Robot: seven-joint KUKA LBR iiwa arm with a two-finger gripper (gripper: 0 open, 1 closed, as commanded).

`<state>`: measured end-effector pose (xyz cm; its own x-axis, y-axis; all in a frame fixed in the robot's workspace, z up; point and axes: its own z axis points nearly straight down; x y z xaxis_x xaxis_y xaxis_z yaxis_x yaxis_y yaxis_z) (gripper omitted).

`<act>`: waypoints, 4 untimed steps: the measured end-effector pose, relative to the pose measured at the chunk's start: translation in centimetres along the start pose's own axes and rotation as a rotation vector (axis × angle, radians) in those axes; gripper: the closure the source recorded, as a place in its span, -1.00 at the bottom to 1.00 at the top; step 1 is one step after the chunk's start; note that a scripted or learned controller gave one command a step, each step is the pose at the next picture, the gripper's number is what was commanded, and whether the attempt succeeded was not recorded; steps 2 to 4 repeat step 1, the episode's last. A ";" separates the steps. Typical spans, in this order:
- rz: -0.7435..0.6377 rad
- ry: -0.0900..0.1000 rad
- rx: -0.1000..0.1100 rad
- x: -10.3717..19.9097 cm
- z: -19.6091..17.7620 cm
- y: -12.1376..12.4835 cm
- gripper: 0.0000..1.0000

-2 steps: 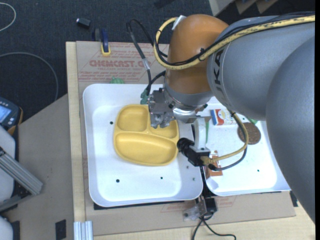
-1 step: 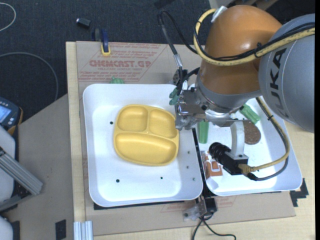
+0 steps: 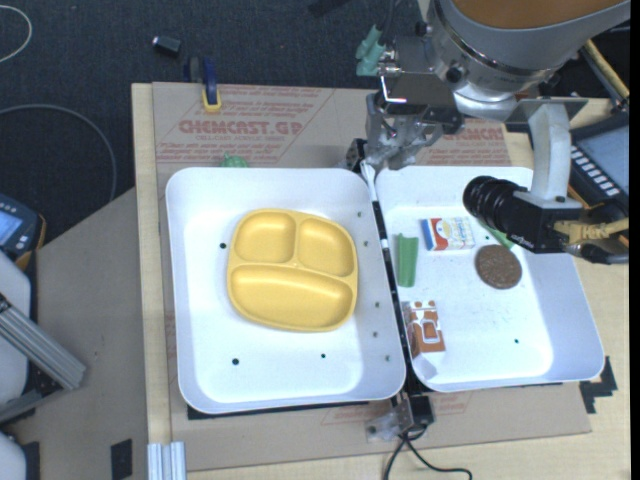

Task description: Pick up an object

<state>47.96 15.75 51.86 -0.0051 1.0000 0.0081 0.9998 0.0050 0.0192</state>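
Two white bins sit on the surface; the pincer (image 3: 385, 153) hangs over their shared back rim, its opening too blurred to tell. Nearby in the right bin (image 3: 560, 353), the green block (image 3: 406, 259) looks light, stiff, best gripped across its narrow sides.

A dark carpet floor (image 3: 90, 28) lies around a brown cardboard sheet (image 3: 270, 113) printed with red lettering. At eleven o'clock a yellow-and-blue clamp (image 3: 209, 83) grips its edge. White cables (image 3: 60, 118) loop at nine o'clock.
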 end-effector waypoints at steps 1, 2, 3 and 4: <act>0.006 -0.013 0.032 -0.2 12.1 -0.4 1.00; 0.006 -0.013 0.032 -0.2 12.1 -0.4 1.00; 0.006 -0.013 0.032 -0.2 12.1 -0.4 1.00; 0.006 -0.013 0.032 -0.2 12.1 -0.4 1.00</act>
